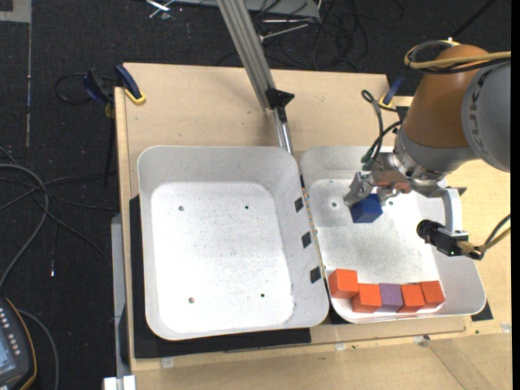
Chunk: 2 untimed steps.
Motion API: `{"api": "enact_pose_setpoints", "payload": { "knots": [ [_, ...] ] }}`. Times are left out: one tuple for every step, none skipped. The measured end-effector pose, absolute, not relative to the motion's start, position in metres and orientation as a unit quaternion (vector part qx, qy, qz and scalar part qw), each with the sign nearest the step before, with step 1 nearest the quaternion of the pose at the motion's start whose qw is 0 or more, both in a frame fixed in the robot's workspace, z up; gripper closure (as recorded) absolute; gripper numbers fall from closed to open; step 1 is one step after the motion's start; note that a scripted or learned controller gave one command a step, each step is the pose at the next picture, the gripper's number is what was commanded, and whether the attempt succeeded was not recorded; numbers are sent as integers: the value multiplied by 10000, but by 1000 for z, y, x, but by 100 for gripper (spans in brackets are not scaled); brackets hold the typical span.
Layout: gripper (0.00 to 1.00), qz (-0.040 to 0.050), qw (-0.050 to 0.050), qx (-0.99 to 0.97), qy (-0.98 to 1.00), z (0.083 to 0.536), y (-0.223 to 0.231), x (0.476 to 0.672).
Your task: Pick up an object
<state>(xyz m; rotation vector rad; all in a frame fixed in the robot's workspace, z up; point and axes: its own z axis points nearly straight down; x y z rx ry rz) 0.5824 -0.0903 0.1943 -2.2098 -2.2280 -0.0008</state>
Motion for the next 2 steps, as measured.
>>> {"api": "enact_pose_setpoints", "payload": {
  "knots": [
    [100, -16, -3, -7041, -7101, 195, -35, 616],
    [100, -25, -1, -7035, -7107, 220, 40, 625]
  ]
}}
